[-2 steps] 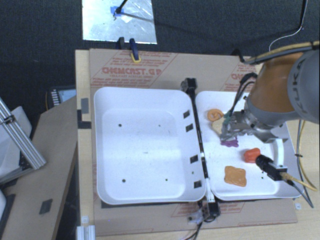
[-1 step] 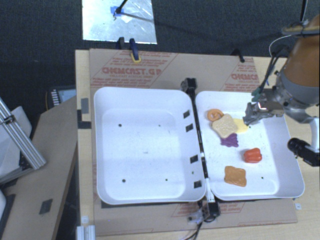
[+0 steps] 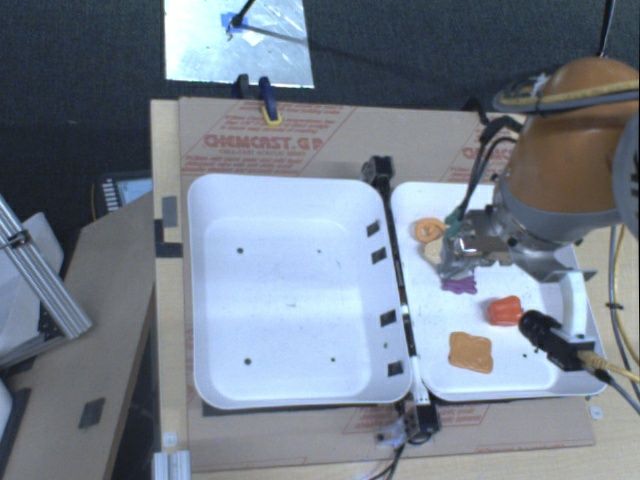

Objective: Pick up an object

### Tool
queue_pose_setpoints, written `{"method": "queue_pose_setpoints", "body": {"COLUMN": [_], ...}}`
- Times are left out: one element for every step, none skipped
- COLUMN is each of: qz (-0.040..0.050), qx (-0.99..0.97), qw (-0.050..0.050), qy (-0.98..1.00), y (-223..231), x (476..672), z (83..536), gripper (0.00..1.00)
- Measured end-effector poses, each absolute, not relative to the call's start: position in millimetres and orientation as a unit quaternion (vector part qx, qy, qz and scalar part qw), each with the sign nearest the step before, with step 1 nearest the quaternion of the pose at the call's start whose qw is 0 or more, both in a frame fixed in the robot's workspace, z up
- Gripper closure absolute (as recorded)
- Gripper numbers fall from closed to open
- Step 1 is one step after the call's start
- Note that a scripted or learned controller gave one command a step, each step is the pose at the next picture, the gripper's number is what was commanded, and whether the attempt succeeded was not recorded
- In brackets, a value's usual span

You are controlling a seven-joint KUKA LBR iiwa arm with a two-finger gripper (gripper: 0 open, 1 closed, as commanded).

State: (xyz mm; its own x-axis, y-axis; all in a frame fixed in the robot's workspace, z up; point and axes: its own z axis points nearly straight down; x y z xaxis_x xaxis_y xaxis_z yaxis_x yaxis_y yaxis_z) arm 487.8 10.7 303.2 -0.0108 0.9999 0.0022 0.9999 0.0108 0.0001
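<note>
1. Below, we see the right bin [image 3: 575, 298] holding an orange ring [image 3: 429, 230], a purple piece [image 3: 460, 285], a red-orange block [image 3: 505, 310] and a tan piece [image 3: 470, 352].
2. We find the gripper [image 3: 462, 251] low over the purple piece; its grip is unclear.
3. Alongside, the left bin [image 3: 200, 268] sits on cardboard [image 3: 300, 138].

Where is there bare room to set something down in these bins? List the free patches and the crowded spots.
The left bin offers bare floor from wall to wall, up to the divider. The right bin is crowded: gripper over the orange ring and purple piece, with the red piece and orange block nearby. A small patch lies between divider and orange block.
</note>
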Motion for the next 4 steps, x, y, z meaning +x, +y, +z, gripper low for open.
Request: {"method": "queue_pose_setpoints", "body": {"qz": [-0.0066,-0.0016,0.0000,-0.0067], "qx": [-0.704,-0.705,-0.704,-0.705], "qw": [-0.005,-0.001,0.001,-0.003], "qy": [-0.711,-0.710,-0.710,-0.709], "y": [59,110,147,144], "x": [507.5,559.6,501.6,488.2], "z": [433,372,361,473], "gripper": [1.00,1.00,1.00,1.00]}}
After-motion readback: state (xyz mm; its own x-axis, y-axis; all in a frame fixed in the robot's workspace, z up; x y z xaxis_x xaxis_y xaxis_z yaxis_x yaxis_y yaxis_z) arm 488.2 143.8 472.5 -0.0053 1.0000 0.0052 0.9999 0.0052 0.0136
